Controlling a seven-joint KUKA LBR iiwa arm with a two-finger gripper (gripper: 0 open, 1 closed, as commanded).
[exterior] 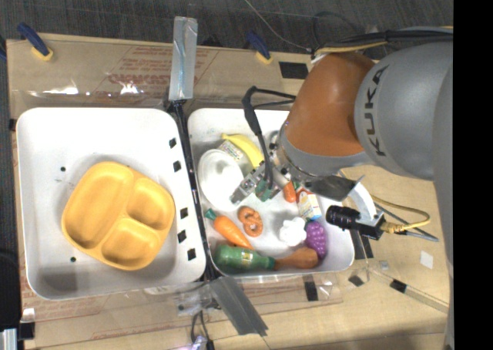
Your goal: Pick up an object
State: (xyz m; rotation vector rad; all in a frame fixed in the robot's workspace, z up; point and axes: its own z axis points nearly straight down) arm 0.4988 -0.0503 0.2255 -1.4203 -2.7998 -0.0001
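Left bin: holds one yellow divided plate, three compartments, lying flat near the middle.
Right bin: holds a white bowl, a banana just behind it, a pretzel, a carrot, a green bottle along the near wall, purple grapes and a small white lump.
Gripper: low over the right bin, between bowl and pretzel; whether the jaws are apart or together I cannot tell, as the metal parts blur together.
Nearest object: pretzel, brown and twisted, lying loose on the bin floor.
Writing: "KUKA" on the grey arm; faint red print on the cardboard of the desk, unreadable.
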